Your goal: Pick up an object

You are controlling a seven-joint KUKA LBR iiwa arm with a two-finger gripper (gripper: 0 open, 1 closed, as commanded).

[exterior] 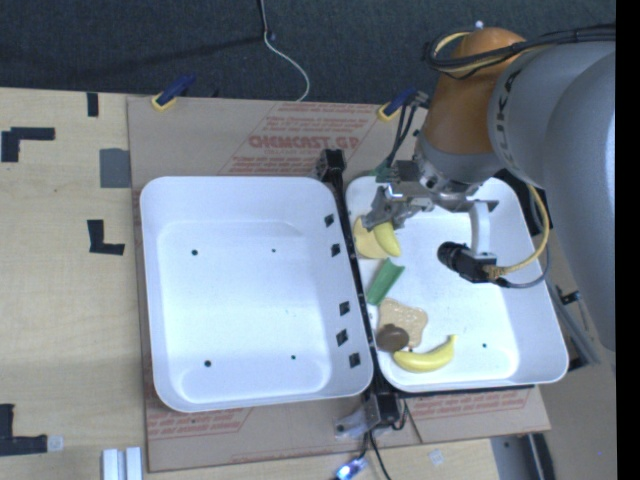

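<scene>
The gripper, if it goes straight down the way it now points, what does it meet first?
Most likely the pale yellow piece lying directly under the gripper in the right bin, near the divider. Depth is hard to judge from above, so they may already touch.

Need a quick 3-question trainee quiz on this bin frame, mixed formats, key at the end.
1. True or false: the gripper hangs over the left bin.
2. Which item lies nearest the right bin's front edge? A) green piece B) banana C) yellow piece
3. Fill in: the green piece lies between the yellow piece and the tan ____.

Key: 1. False; it is over the right bin, just above the yellow piece. 2. B. 3. slice, apparently bread, with a dark brown lump at its edge.
</scene>
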